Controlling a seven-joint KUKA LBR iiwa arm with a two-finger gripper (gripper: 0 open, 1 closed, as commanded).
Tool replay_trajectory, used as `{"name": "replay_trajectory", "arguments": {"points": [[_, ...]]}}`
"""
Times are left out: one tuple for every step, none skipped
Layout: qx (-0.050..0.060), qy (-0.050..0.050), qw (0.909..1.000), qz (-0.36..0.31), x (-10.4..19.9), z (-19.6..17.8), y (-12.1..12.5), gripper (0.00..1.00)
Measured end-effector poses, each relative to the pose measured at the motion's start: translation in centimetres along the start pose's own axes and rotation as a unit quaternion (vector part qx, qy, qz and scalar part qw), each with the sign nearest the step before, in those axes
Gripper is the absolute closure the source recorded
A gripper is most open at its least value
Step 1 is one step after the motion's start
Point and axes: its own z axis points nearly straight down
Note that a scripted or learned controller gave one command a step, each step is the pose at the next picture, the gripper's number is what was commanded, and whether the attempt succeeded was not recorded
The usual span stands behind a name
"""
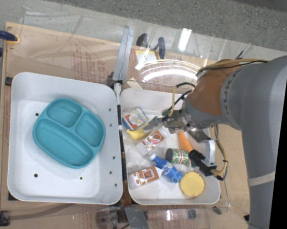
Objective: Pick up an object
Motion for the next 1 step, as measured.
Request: {"name": "replay_trajectory", "arguments": {"points": [[0.010,0.004,0.9979,-0.064,-0.49,1.88,-3.90,0.00]]}}
